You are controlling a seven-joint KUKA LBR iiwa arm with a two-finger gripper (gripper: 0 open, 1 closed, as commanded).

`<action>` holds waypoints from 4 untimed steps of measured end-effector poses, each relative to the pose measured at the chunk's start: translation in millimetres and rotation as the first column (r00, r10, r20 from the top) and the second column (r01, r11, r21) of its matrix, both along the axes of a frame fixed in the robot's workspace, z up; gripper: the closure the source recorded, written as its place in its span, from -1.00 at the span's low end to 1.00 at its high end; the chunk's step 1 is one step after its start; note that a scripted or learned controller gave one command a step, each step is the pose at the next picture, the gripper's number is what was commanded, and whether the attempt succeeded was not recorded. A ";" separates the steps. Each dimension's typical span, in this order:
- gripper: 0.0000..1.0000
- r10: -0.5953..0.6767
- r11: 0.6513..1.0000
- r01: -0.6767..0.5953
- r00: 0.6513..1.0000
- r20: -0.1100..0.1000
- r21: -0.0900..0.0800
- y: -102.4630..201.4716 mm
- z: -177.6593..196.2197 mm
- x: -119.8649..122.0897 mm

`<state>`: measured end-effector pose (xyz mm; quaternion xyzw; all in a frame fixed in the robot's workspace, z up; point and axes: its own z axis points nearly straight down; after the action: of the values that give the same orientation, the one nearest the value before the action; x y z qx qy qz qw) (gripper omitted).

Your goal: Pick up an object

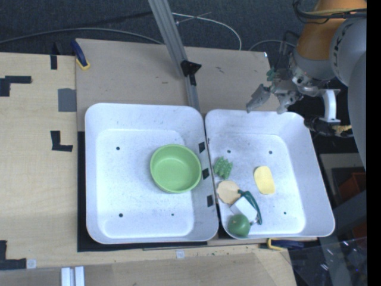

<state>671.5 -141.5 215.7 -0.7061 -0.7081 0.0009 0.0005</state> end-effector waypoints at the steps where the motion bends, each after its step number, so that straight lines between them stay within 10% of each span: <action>1: -1.00 0.000 1.000 0.000 1.000 0.000 0.000 -0.2 0.0 0.0; 3: -1.00 -0.002 1.000 0.002 1.000 -0.009 -0.001 0.2 -123.3 2.5; 4: -1.00 -0.002 1.000 0.002 1.000 -0.006 -0.001 0.2 -125.1 1.9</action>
<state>673.5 -141.4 90.6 -0.7068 -0.7074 0.0034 0.0025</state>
